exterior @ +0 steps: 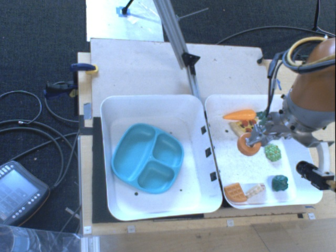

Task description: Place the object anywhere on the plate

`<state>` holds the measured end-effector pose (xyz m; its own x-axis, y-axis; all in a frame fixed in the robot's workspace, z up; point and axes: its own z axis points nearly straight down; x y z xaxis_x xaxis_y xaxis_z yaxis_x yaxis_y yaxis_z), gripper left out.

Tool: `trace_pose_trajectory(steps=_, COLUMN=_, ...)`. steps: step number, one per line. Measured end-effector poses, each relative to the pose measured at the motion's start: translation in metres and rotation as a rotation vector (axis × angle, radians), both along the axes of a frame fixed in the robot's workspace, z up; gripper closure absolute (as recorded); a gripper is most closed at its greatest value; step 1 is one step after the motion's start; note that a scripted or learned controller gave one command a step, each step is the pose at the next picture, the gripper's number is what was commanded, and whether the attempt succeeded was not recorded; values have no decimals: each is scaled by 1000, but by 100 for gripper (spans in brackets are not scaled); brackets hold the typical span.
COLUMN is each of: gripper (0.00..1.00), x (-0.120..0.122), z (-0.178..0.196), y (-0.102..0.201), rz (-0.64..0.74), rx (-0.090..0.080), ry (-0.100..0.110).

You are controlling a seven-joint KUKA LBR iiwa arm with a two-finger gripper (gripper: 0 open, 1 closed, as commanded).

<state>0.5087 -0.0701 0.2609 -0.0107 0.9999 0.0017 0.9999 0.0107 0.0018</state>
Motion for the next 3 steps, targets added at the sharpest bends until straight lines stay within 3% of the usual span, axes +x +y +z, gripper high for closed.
trace_pose_trajectory(steps=2, gripper=100, x=7, z=-5, y=113, rz=2, rx=1, ry=0)
trace_pose_trajectory(steps=3, gripper=100, x=27, z=-11, y=160, rz=0, rx=0, ry=-1)
